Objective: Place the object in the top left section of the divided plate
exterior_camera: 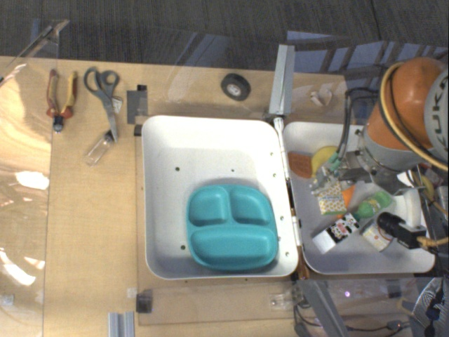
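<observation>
While the arm (pixel 410 111) hangs over the right bin (pixel 365 258), whether the jaws are shut or apart cannot be told. Small things, like a green piece (pixel 372 203) and a yellow one (pixel 324 156), are piled below. The teal divided plate (pixel 231 227) sits left, in the left bin (pixel 210 146), with open room around it.

wooden bench (pixel 91 258) bearing two white bins (pixel 161 188) centre and right; pliers (pixel 60 98), scissors (pixel 105 93) and tape roll (pixel 236 86) along the upper frame.
</observation>
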